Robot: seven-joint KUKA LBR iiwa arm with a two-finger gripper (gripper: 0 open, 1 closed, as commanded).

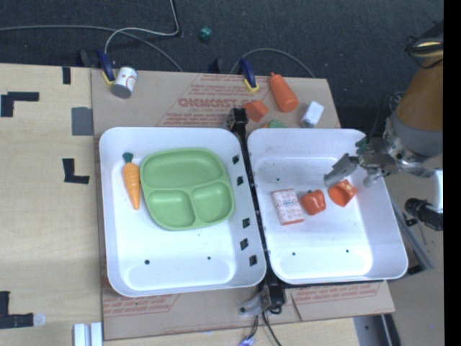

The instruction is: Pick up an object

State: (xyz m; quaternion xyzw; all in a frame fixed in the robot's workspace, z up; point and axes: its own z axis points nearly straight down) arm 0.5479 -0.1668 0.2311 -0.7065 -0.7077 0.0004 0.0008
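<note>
1. Approach is judged to be the step in hand: the hand (351,173) is seen low over the right bin (360,262), reached in from the bin's right side.
2. An orange block (342,192) lies just below the hand, touching or nearly touching it; whether it sits between the fingers cannot be told from this slant, nor whether the hand is spread or clenched.
3. A red-orange object (313,202) lies just left of the block, with a small pink box (287,207) beside it, nearer the bin's left wall.
4. The next move is judged to call for the fingers to be set astride the block and closed on it before any lift; a nudge against the neighbouring object is a risk.
5. The left bin (115,215) holds a green divided plate (189,188) and a toy carrot (131,181) by its left wall.
6. Both bins rest on cardboard (202,107) over the bench (36,215); beyond the right bin's far edge lie an orange bottle (283,92) and a small white cube (312,112), with cables on the dark floor (302,20).
</note>
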